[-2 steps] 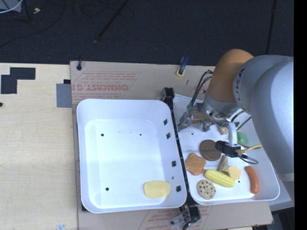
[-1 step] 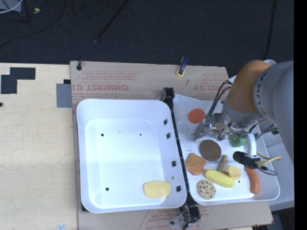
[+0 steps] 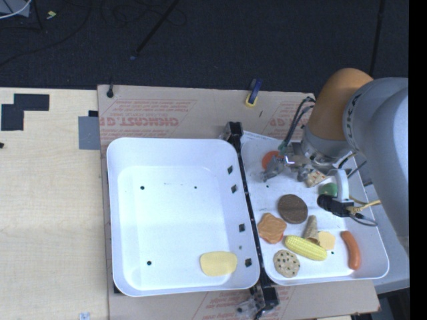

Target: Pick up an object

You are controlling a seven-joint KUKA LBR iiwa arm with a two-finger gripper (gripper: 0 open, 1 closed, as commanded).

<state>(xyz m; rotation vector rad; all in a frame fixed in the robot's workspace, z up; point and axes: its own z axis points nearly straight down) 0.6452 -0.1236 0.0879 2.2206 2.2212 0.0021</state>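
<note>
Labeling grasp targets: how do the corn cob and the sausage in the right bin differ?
The corn cob is yellow and bumpy; the sausage is orange-red and smooth. The corn lies nearly crosswise, touching neighbours; the sausage lies lengthwise, alone by the bin's right wall. The corn looks thicker. Both are elongated and lie flat.

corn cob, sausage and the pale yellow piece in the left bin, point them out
corn cob [image 3: 305, 247], camera view, middle of the cob
sausage [image 3: 351, 250], camera view, middle of its length
pale yellow piece [image 3: 218, 263], camera view, centre of its top
</note>
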